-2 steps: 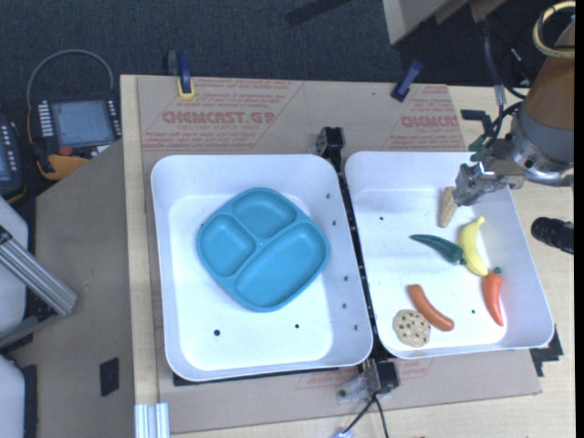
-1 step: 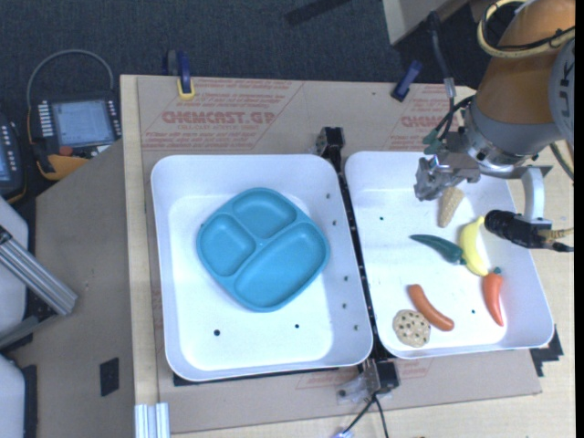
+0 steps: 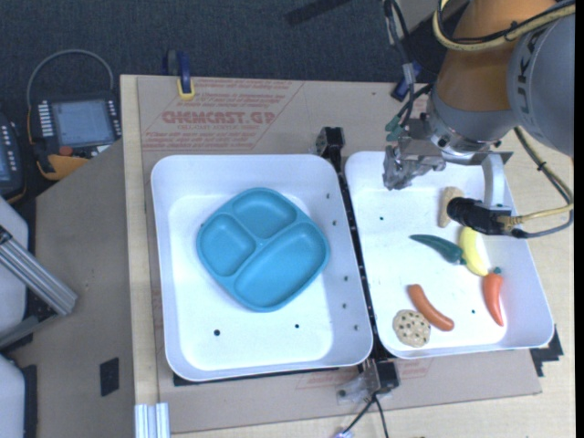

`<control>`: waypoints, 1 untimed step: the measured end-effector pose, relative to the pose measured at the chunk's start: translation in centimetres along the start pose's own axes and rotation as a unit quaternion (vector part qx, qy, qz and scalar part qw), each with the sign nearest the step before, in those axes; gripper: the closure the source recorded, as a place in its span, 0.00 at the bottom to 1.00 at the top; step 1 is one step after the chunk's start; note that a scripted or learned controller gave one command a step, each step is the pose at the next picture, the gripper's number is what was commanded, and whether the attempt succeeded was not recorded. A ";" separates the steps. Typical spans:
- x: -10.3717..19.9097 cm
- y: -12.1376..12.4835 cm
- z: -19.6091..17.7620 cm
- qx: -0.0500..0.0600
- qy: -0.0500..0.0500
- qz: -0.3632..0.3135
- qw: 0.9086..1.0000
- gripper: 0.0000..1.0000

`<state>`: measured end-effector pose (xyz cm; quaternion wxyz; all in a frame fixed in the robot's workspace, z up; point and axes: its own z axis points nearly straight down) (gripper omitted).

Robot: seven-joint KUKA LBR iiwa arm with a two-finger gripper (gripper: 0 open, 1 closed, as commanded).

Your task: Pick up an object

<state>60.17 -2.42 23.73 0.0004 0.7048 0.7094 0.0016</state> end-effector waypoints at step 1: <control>6.4 0.2 0.2 0.001 0.000 0.000 1.000 1.00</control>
